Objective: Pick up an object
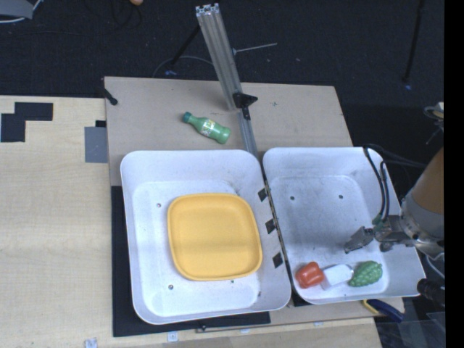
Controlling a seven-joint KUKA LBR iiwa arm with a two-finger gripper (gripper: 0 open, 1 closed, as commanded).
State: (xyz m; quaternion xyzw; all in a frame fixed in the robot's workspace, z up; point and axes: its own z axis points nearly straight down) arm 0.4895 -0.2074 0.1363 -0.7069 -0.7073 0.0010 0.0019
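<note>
The pincer [360,242] hangs over the right bin [319,172], and its two dark fingers stand narrowly apart with nothing between them. Just below it, at the bin's near wall, lie three small objects in a row: a bumpy green piece [365,273] directly under the pincer, a white block [337,275] touching it, and a red-orange piece [309,274] further left. The left bin [141,194], far from the pincer, holds a yellow square plate [214,235]. Behind the bins, on the tan board [304,114], lies a green bottle [206,127] beside a slanted metal rail [221,49]. The floor beyond is dark.
</note>
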